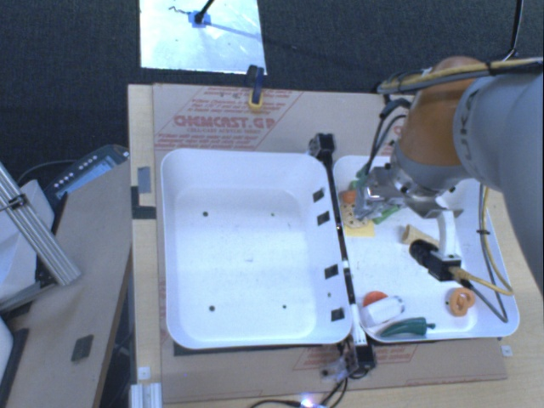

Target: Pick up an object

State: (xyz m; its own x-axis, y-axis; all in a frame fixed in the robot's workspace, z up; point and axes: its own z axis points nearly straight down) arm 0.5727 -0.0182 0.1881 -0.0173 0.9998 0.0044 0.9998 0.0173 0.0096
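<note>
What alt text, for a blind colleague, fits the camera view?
The arm's hand hangs low in the right bin, near its left wall, beside a yellow piece. A green object and an orange object lie by the near edge.

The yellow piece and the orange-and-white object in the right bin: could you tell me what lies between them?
Only bare bin floor, in the camera view.

Inspector: Camera position?
Officer: One fixed unit, mounted above the bench [140, 117], looking down at a slant.
Inspector: Coverage?
Officer: Both white bins in frame at middling range, left bin [246, 245] and right bin [387, 257]. The arm [493, 126] enters from the view's right.
</note>
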